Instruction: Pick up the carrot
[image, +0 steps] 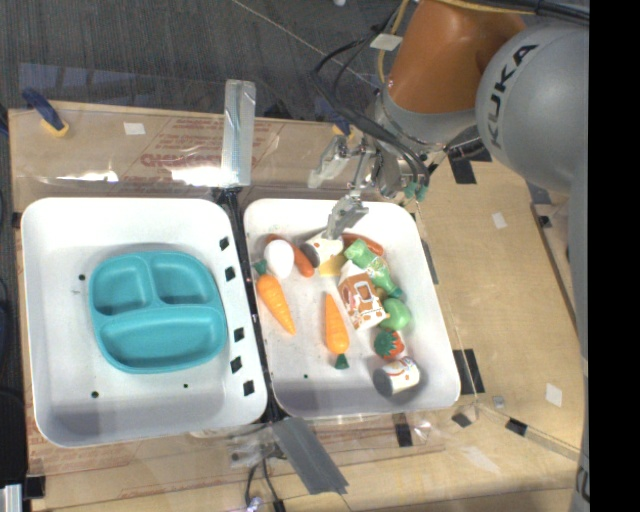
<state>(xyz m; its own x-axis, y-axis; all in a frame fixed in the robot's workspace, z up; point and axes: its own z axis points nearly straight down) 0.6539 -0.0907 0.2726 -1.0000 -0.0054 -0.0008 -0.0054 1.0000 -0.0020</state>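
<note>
- Camera view: two shallow white bins are seen side by side on the bench, the left bin (45, 300) and the right bin (300, 385).
- A teal divided tray (155, 310) is seated flat in the left bin; three compartments are formed in it.
- The arm (530, 90) is entered from the right; black letters "KU" are read on its grey casing, the rest of the word being cut off at the edge.
- The gripper (345, 215) is positioned over the far part of the right bin, just above the cluster of items; whether it is apart or together cannot be told, and nothing is seen held in it.
- Two carrots are located in the right bin. One carrot (276, 303) is laid near the left wall, green top toward the far side. A second carrot (335, 327) is laid near the middle, green top toward the near side. The two are kept apart.
- A white egg-shaped item (279, 259) is placed just beyond the first carrot.
- A small printed carton (361, 301) is laid beside the second carrot; its print is too small to be read.
- A tin (398, 376) is laid near the right corner; its label cannot be read.
</note>
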